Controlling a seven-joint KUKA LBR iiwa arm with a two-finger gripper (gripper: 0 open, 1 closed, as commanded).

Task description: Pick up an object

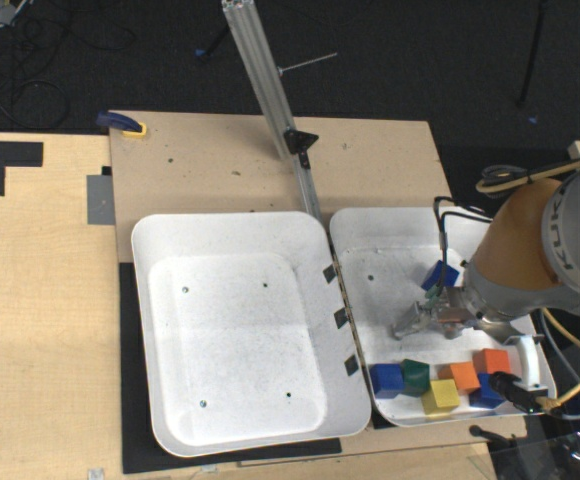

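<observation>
Several small blocks lie along the front of the right bin (390,238): a blue block (387,379), a green one (415,375), a yellow one (441,396), an orange one (464,376), a red-orange one (496,360) and another blue one (486,394). My gripper (417,322) hangs low over the middle of the right bin, just behind this row and apart from it. A blue piece (440,275) sits at the wrist; whether it is a block I cannot tell.
The left bin (170,243) lies beside the right one, with black clips (340,317) on the shared rim. A slanted aluminium bar (265,78) rises behind the bins. The arm's grey and orange body (520,248) covers the right bin's right side.
</observation>
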